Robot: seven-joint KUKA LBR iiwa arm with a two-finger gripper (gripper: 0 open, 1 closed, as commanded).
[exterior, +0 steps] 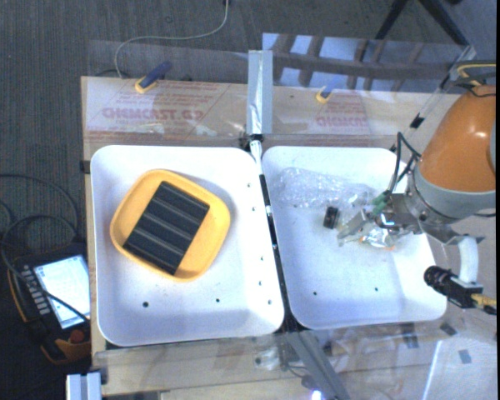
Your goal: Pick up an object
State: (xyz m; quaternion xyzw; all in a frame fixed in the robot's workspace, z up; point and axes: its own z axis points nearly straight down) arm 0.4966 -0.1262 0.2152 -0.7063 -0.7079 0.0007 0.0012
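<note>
The grey arm with its orange band (460,144) is reaching in from the right edge of the frame, its two-finger gripper (373,219) hanging low over the right white plastic bin (342,298). Whether the jaws are wide or narrow cannot be told. A crumpled clear plastic wrapper (321,188) is lying in that bin's upper middle, just beside the gripper. In the left white bin (175,315), a yellow square dish bearing a black ribbed block (168,224) is sitting at centre left.

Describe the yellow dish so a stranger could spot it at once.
Two white bins sit side by side; look in the left bin. The yellow dish lies there, holding a ribbed black block. The right bin holds crumpled clear plastic instead.
</note>
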